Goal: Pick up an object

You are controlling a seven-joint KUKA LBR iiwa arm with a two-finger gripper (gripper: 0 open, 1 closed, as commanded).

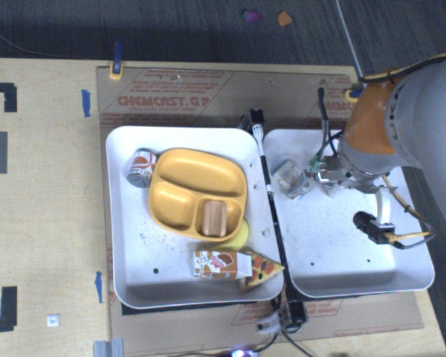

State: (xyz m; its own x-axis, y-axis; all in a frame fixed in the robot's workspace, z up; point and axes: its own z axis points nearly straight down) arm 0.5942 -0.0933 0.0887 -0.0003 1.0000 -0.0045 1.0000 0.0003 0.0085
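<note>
clear packet point(286, 175) at nine o'clock of gripper point(317, 174), near right bin point(401, 274) rim; could slip, being slick and crumpled. cannot tell gripper's spread.

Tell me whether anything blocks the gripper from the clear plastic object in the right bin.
Nothing visible does. The gripper sits right beside the clear plastic object near the right bin's left wall, with bare bin floor around them.

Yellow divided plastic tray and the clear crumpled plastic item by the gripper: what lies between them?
In the camera view, between the yellow divided plastic tray and the clear crumpled plastic item lie bare white bin floor and the two bins' adjoining rims.
</note>
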